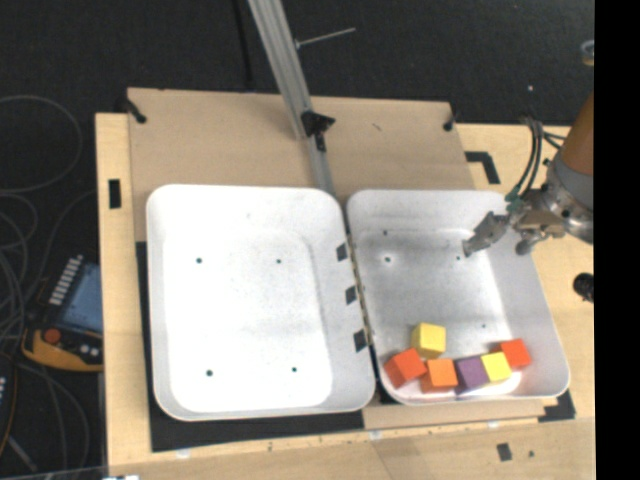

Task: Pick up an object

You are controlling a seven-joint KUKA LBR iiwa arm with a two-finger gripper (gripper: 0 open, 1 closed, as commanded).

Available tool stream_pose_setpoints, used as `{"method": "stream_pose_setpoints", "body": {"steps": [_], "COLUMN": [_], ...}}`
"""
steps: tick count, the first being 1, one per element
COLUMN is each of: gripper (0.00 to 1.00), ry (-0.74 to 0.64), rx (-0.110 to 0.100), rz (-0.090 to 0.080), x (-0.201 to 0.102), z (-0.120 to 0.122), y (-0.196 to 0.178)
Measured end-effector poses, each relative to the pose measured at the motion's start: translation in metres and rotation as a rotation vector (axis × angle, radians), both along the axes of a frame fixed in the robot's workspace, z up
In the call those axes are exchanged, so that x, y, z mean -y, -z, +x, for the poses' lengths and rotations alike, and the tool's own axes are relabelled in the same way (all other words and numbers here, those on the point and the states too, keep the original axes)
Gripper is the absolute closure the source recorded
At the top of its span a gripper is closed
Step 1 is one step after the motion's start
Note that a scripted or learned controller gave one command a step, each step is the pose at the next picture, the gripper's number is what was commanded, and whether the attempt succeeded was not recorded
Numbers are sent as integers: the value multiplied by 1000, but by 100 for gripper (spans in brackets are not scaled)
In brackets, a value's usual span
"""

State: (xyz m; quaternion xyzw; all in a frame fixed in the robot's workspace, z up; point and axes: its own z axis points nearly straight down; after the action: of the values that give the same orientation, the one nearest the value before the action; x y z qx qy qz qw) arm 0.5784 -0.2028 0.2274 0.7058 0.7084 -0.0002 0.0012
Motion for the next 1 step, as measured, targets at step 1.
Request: {"method": "stream_pose_setpoints", "body": {"steps": [1], "gripper": [0], "ry": [3], "rx": [-9], "rz": [5], "x": [-45], "z": [-49], "y": [66]}}
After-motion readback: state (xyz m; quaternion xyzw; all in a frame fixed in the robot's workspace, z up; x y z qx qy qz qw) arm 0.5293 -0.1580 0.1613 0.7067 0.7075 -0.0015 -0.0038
